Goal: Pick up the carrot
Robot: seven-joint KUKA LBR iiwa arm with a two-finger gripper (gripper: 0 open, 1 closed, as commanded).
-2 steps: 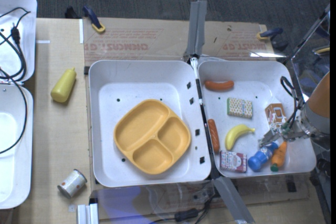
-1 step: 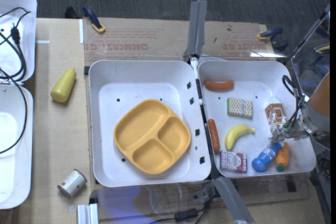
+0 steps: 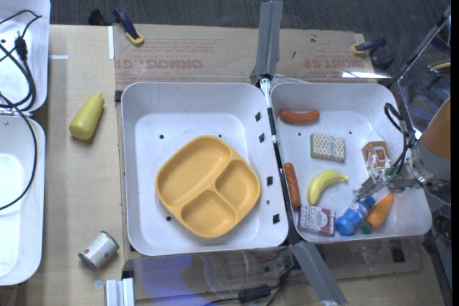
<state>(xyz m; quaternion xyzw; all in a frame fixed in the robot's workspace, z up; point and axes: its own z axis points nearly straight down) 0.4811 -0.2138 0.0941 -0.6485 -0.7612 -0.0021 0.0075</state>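
The carrot (image 3: pixel 381 211) is orange with a green tip and lies near the front right corner of the right bin (image 3: pixel 337 102), next to a blue bottle (image 3: pixel 353 218). My gripper (image 3: pixel 380 187) hangs just behind and above the carrot's thick end. It is open, with nothing between its fingers. One finger (image 3: pixel 364 188) reaches toward the banana side, the other (image 3: pixel 400 184) toward the bin's right wall. The arm comes in from the right edge.
The right bin also holds a banana (image 3: pixel 324 185), two sausages (image 3: pixel 299 116) (image 3: pixel 291 183), a cracker box (image 3: pixel 327 147), a brown carton (image 3: pixel 376 156) and a red box (image 3: pixel 317 219). A yellow divided plate (image 3: pixel 208 185) lies in the left bin (image 3: pixel 143 154).
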